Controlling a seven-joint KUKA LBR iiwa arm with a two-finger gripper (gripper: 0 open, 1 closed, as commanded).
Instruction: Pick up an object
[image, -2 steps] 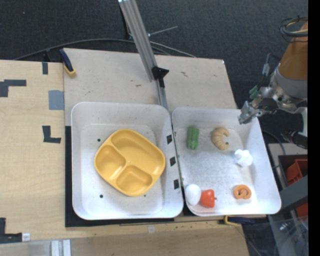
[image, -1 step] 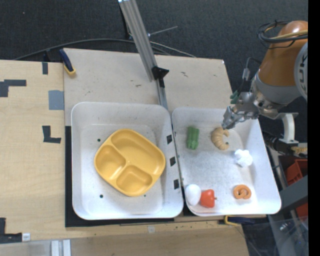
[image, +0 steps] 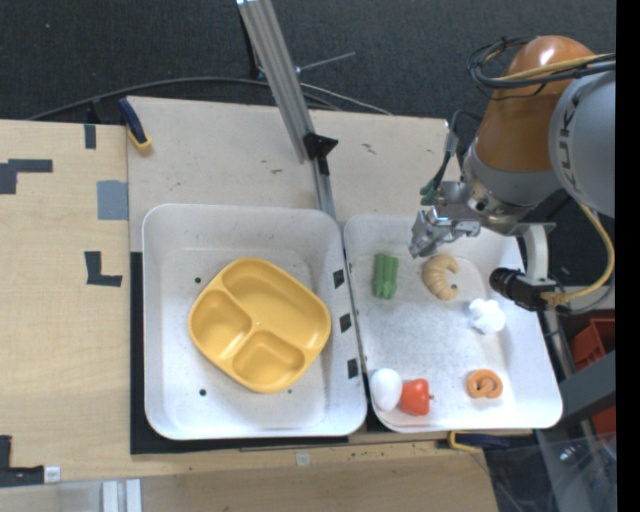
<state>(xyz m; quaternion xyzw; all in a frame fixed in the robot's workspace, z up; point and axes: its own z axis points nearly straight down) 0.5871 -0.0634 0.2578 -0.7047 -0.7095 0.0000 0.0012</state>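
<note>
The right bin (image: 520, 405) holds several small items: a green vegetable piece (image: 385, 275), a tan croissant (image: 441, 276), a white lump (image: 488, 316), an orange ring (image: 484, 384), a red pepper (image: 416, 397) and a white egg (image: 385, 384). My gripper (image: 432, 237) hangs over the bin's far edge, just above the croissant and to the right of the green piece. Nothing shows between its fingers.
The left bin (image: 165, 300) carries a yellow divided tray (image: 260, 323). A grey metal post (image: 290, 95) slants down to the seam between the bins. A black fitting with cables (image: 520, 288) sits at the right bin's edge.
</note>
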